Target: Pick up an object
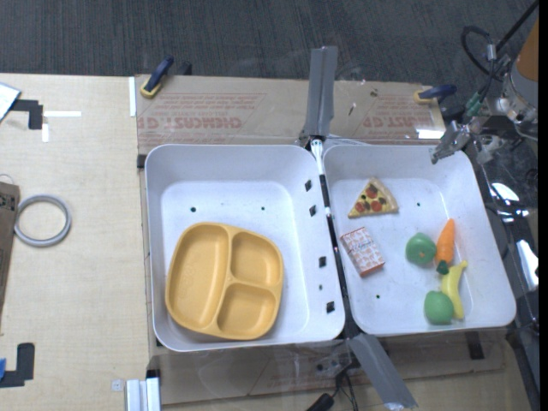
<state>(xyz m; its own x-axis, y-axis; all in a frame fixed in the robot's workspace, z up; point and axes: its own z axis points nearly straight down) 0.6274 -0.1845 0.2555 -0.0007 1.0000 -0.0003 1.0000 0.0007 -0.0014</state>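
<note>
Up at the far right corner of the right bin [479,229], the gripper [458,139] hangs over the rim, and from this angle I cannot tell whether it is released or clenched; nothing sits in its grasp that I can make out. Cables loop around the arm above it.

Down in that right bin, the pickings are spread out. A pizza slice [373,199] lies nearest the far wall, toward the divider. Below it, a small red-and-white box [362,251] rests tilted on the bin floor. To the right, a green round fruit [419,250] sits just beside an orange carrot [445,241], touching or nearly so. Under the carrot a yellow banana [454,288] runs toward the near wall, with a second green fruit [438,307] pressed against it.

Across the divider, the left bin [214,165] carries a yellow divided plate [224,279] with three compartments.

Out on the desk [77,315] at the left, a roll of tape [40,220] lies flat.
</note>
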